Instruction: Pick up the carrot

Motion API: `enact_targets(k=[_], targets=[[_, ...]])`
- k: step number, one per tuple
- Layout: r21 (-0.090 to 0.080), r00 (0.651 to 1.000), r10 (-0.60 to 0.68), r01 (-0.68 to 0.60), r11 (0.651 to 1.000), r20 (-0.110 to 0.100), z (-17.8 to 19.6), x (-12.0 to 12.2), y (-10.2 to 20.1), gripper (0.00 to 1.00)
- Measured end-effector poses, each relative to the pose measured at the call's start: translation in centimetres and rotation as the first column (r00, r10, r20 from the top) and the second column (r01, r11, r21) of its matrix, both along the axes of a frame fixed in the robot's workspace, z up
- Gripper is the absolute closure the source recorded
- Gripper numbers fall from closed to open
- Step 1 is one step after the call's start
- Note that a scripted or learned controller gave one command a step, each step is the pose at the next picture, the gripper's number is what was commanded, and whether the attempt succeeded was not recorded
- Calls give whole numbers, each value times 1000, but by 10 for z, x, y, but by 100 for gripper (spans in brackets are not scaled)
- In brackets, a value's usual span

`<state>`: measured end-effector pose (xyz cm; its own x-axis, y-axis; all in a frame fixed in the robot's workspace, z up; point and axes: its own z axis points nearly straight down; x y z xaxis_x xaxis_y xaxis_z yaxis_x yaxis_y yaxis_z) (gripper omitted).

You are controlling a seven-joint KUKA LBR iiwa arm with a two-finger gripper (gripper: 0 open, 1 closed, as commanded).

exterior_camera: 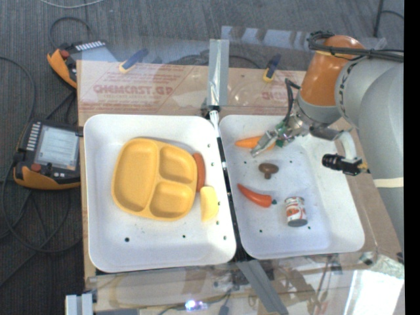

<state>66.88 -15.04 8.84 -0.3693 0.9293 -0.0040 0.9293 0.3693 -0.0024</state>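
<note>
The carrot is a small orange cone lying flat near the back left of the right bin, with its point toward the left. My gripper reaches in from the right and sits low over the carrot's thick right end, touching or nearly touching it. The carrot rests on the bin floor. The grey arm with its orange band rises behind the gripper at the upper right.
The right bin also holds a brown mushroom-shaped piece, a red-orange pepper and a small can. In the left bin sit a yellow divided tray, a sausage and a yellow piece.
</note>
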Motion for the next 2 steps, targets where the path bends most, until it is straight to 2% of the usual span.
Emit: enact_targets(k=[1,2], targets=[[-2,1000,3,-3,1000,-1,8,-1,0,100],[4,965,-262,262,965,-1,95,-16,77,100]])
